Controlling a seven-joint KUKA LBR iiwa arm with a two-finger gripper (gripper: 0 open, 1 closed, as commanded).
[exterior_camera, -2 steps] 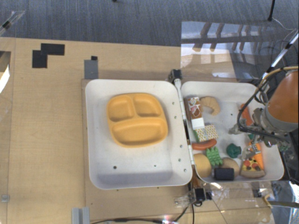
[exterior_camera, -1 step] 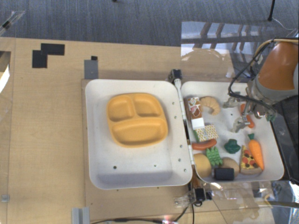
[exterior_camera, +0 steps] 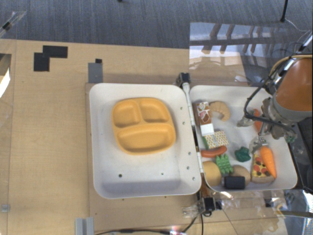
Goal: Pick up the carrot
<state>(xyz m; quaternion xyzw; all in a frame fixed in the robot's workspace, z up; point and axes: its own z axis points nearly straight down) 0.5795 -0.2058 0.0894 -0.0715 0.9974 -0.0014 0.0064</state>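
The carrot (exterior_camera: 268, 161), orange with a green top, lies in the right bin (exterior_camera: 288, 180) near its front right corner, beside a pizza slice (exterior_camera: 260, 170). My gripper (exterior_camera: 250, 133) hangs over the right side of that bin, just behind and left of the carrot's top. Its two grey fingers (exterior_camera: 243, 123) stand apart, open, with only bin floor between them. The orange-banded wrist (exterior_camera: 296, 89) covers the bin's far right part. A small orange-red piece (exterior_camera: 257, 121) shows partly under the wrist.
The right bin also holds a croissant (exterior_camera: 221, 109), a meat piece (exterior_camera: 203, 112), a red sausage (exterior_camera: 213, 152), a green broccoli (exterior_camera: 242, 154), a green block (exterior_camera: 224, 163), a potato (exterior_camera: 211, 170) and a black object (exterior_camera: 234, 182). A yellow divided plate (exterior_camera: 143, 125) sits in the left bin (exterior_camera: 146, 185).
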